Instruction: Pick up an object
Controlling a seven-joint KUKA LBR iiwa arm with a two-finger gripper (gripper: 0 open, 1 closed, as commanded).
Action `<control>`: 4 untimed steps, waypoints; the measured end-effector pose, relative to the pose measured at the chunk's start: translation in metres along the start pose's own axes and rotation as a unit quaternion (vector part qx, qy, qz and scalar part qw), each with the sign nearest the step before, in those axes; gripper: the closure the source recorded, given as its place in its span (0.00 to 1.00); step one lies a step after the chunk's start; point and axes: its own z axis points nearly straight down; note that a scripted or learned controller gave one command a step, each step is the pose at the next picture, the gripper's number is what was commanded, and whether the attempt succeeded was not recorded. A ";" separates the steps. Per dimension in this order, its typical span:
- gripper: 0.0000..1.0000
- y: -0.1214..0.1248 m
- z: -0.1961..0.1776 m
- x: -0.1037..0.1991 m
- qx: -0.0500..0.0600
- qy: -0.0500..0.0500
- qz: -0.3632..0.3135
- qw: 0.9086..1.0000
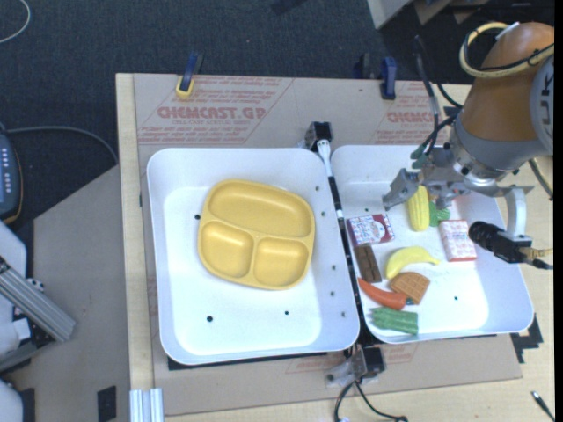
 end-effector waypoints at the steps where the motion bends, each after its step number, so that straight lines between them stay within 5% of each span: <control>1: 0.00 0.003 -0.006 0.000 -0.006 -0.001 -0.001 1.000; 4: 0.00 0.004 0.116 -0.008 -0.008 0.002 -0.001 1.000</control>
